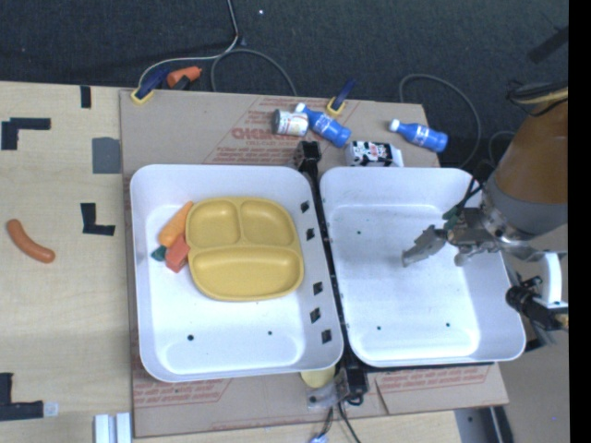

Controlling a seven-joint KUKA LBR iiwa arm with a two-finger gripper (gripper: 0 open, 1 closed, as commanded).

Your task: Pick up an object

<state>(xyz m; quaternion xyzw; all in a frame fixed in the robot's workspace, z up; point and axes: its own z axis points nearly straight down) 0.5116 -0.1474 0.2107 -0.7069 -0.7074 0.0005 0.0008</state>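
Fingers (420, 245) spread apart and holding nothing, tips over the bare white floor of the right bin (369, 340). Gripper (441, 249) reaching in from the right edge of that bin, roughly at mid-height, tilted down toward the left. Behind it, grey wrist and the orange band of the arm (536, 169) (upper right of the view).

Over in the left bin (231, 353): a yellow divided plate (245, 247), lying flat, near the middle and toward the far side. Touching its left rim, an orange carrot-shaped toy (174, 226), and just below that a small red and dark green piece (174, 257), possibly two separate items, too small to tell.

Beyond the bins on the brown board: a white and orange bottle (292, 122) on its side, a blue bottle (331, 128) just beside it, a black and white packet (374, 153) near the far rim of the right bin, and another blue bottle with a white cap (420, 136) further right.

Well apart on the wooden bench at far left, a sausage-shaped orange toy (30, 241).
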